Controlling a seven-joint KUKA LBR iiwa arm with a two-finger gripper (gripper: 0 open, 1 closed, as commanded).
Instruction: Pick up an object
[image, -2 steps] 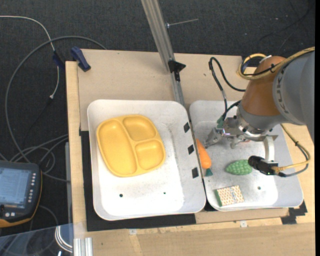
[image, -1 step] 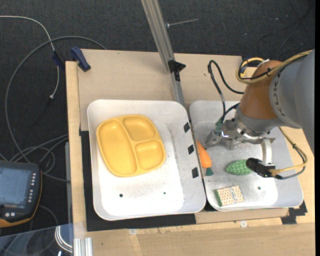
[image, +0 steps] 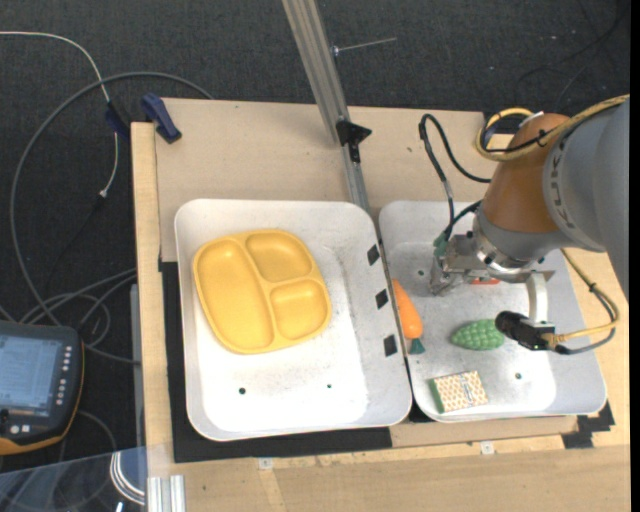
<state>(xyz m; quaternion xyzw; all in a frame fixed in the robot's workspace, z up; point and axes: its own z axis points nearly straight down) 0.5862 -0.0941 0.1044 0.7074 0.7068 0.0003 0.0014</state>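
The right bin (image: 570, 385) holds an orange toy carrot (image: 406, 312) along its left wall, a knobbly green object (image: 476, 335) near the middle, and a small patterned tan card or packet (image: 458, 391) at the front. My gripper (image: 447, 275) hangs low over the bin's back half, up and to the right of the carrot and above the green object. Nothing shows between its fingers. A small red item (image: 486, 281) peeks out just right of the gripper.
The left bin (image: 300, 400) carries a yellow divided plate (image: 260, 288) in its back left part. A metal pole (image: 325, 75) rises from between the bins at the back. Black clips (image: 381, 298) line the shared wall.
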